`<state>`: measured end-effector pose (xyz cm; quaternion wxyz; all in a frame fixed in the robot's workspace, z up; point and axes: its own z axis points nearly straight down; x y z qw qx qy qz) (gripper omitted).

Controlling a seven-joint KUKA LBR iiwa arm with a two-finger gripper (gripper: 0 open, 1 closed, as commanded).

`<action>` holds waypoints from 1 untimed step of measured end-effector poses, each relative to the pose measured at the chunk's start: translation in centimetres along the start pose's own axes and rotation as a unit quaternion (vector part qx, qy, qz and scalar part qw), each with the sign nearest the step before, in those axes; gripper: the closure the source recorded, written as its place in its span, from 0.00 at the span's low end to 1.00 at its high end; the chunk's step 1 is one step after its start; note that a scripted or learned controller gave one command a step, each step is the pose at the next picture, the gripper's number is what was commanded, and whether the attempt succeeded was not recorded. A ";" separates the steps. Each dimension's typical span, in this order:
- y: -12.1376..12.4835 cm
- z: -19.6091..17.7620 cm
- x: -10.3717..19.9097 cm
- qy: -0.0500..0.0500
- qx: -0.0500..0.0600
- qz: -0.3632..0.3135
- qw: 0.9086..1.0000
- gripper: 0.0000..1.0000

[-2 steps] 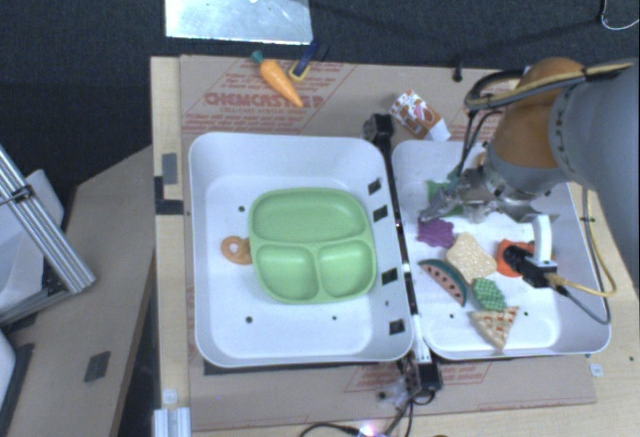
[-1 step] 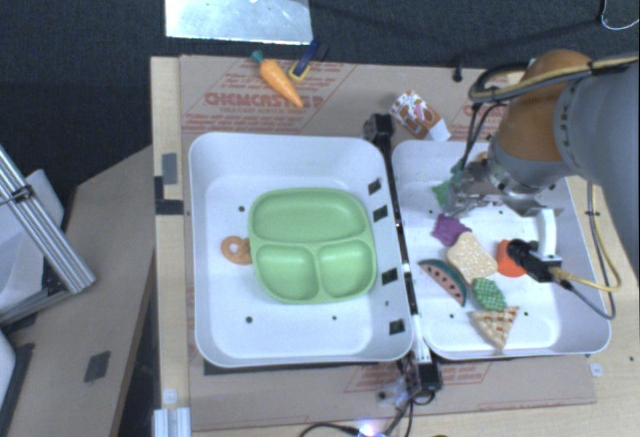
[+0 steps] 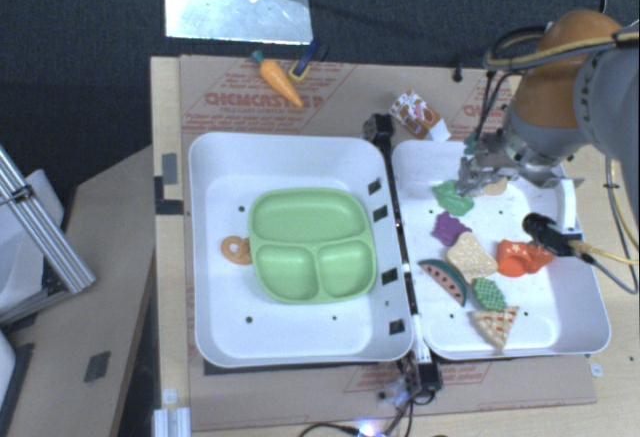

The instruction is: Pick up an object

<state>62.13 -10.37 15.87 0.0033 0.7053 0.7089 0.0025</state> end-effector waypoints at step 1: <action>0.4 -4.6 -0.6 0.000 0.001 0.000 1.000 1.00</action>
